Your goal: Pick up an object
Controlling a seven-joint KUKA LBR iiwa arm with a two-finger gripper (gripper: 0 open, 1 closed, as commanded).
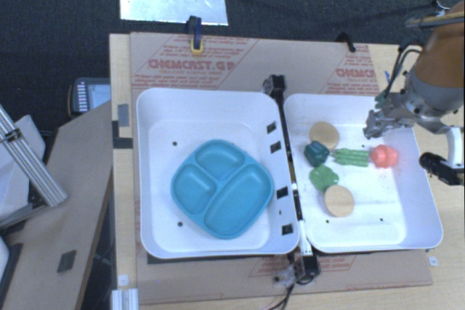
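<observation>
The grey arm's jaws (375, 124) are hanging over the right white bin (418, 229), near the small red ball (384, 156). I cannot tell how wide they are. Next, lowering and grabbing.

The big brown board (240, 58) under the two white bins has red letters that say "CHEMCAST GP" on its left side, and the same red word shows partly on its right side.
</observation>
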